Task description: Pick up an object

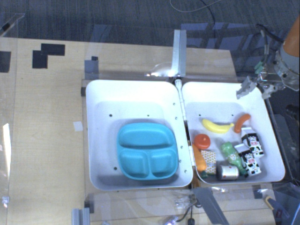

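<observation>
We see the end effector [255, 87] above the right bin's [274, 172] far right corner, fingers apparently spread wide and holding nothing. The banana [217, 125] lies mid-bin, beside a sausage [242, 121]; a blue tray [147, 149] fills the left bin [101, 121].

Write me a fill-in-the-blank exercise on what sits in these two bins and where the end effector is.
1. The blue divided tray lies in the ____ bin.
2. The banana in the right bin is coloured ____.
3. The end effector hovers over the right bin's far ____ corner.
4. The divided tray has ____ compartments.

Missing words: left; yellow; right; three
</observation>
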Action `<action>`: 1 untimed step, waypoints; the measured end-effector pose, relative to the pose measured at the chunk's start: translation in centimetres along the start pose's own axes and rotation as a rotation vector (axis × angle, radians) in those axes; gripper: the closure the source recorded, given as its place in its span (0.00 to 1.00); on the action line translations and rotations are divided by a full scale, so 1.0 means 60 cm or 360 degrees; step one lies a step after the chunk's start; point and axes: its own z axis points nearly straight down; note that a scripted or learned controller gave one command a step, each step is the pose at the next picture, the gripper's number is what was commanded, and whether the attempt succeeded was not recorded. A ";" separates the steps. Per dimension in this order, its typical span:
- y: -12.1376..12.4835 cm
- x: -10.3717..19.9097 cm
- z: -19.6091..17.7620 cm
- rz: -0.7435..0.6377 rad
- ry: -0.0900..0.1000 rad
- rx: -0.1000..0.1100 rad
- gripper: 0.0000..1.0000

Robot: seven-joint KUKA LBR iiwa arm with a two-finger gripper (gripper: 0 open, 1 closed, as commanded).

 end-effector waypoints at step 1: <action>-0.101 -0.039 0.216 0.0155 0.0000 0.0001 0.00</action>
